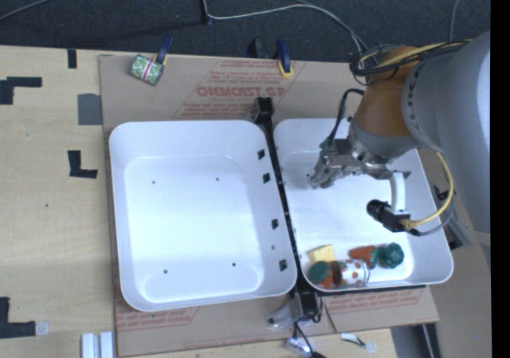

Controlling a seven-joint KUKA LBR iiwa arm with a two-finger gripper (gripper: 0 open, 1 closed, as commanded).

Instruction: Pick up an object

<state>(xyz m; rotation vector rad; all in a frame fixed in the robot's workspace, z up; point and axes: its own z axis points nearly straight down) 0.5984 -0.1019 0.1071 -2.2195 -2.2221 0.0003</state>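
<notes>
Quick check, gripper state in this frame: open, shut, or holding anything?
Gripper: cannot be told; it sits low over the right bin, away from the small objects.

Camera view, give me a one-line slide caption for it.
KUKA arm's gripper hovers over the upper part of the right bin, away from the small objects clustered at its lower edge; left bin alongside.

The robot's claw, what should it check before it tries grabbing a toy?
1. Gripper inside the right bin: ok.
2. Toys to grab, clustered at that bin's near edge, such as the yellow block and teal ball: ok.
3. Gripper above a toy: not ok, it sits toward the bin's far side, apart from them.
4. Fingers open: cannot tell.
5. Toy between the fingers: not ok, none seen.
</notes>
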